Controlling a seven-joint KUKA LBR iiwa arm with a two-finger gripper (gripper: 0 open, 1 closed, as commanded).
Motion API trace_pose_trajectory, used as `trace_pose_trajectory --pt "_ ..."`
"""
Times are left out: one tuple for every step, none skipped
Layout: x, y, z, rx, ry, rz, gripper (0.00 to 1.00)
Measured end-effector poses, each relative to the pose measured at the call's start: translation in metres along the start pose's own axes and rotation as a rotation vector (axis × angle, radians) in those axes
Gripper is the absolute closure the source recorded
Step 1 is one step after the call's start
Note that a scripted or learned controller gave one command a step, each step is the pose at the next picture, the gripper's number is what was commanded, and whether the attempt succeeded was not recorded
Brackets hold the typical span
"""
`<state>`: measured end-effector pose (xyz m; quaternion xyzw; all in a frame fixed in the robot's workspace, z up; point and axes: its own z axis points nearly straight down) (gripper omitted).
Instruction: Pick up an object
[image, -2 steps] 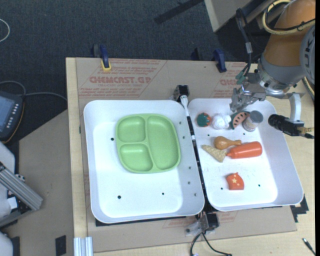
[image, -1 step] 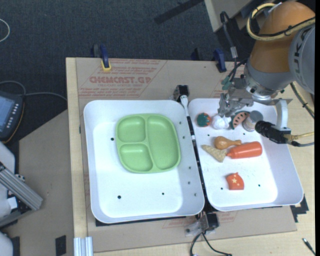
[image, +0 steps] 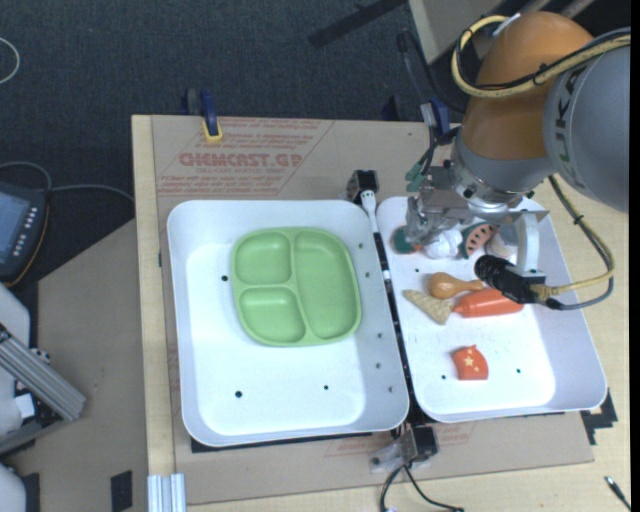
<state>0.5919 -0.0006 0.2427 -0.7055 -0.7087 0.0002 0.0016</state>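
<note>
Small toy pieces are scattered in the white bin on the view's right (image: 560, 345). The nearest to the gripper (image: 432, 222) are a teal piece (image: 402, 240) and a white piece (image: 441, 243) at the bin's far end, close to the wall next to the other bin. The gripper is placed low over these two, but whether it is open, closed or gripping cannot be told, because it is hidden by the wrist above it. For the step to be done well, one piece should be chosen and centred under the gripper. The teal and white pieces lie just beside each other and near a striped orange piece (image: 482, 236), so two may be caught or one pushed away. The nearby wall is judged likely to hinder a close on that side. A tan pear-shaped piece (image: 452, 287), a tan wedge (image: 430, 306) and an orange carrot-like piece (image: 490, 305) are clustered mid-bin. A red piece (image: 470, 363), apart from the rest, is judged the easier target. The green divided plate (image: 297, 285) in the other bin (image: 200, 385) is not concerned.
</note>
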Motion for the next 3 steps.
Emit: trace_pose_trajectory --pt "0.046 -0.017 0.004 0.001 0.0 -0.001 1.0" --pt "0.066 -0.029 0.01 0.001 -0.001 0.002 1.0" --pt "0.056 -0.027 0.026 0.002 -0.002 0.006 1.0"
